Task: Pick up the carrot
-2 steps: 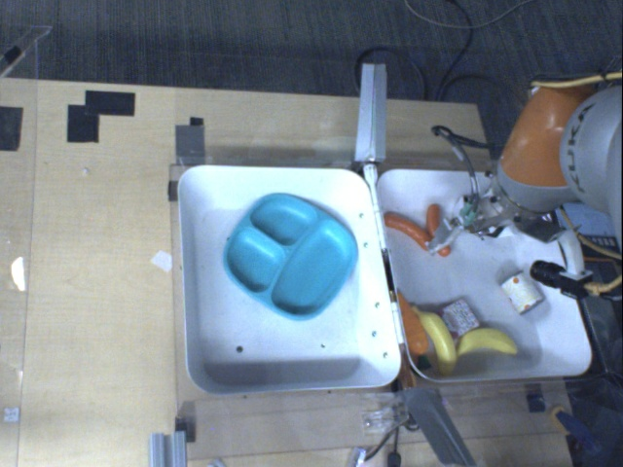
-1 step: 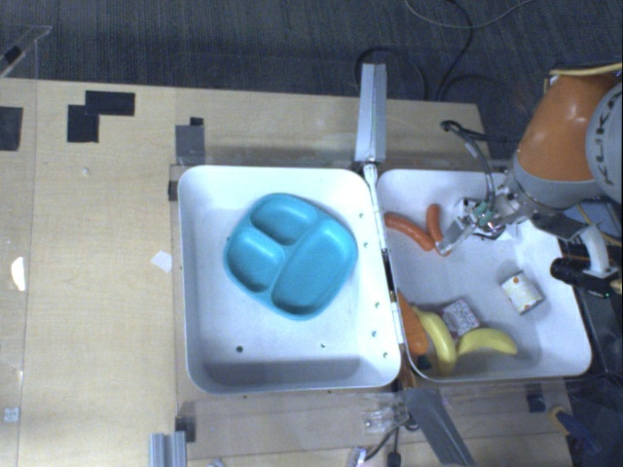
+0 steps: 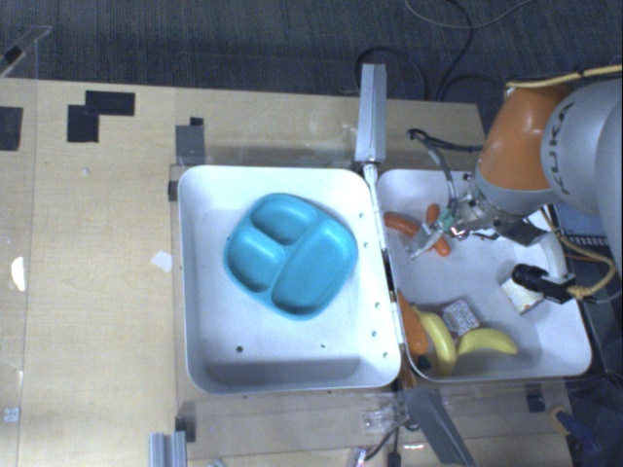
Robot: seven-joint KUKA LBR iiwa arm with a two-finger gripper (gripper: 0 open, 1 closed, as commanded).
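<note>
In the right bin (image 3: 545, 358), my gripper (image 3: 434, 232) hangs low over the upper left part, reaching in from the right. A small orange carrot-like piece (image 3: 443, 247) shows just above and just below the gripper tip, which covers its middle. A longer orange-red piece (image 3: 399, 225) lies just left of it, near the bin's left wall. Another orange piece (image 3: 416, 330) lies along that wall further forward, beside the bananas.
Two yellow bananas (image 3: 487, 341) and a small grey block (image 3: 459, 314) lie at the front of the right bin. A white object (image 3: 519, 297) sits at its right. The left bin (image 3: 209, 348) holds a blue divided plate (image 3: 290, 253).
</note>
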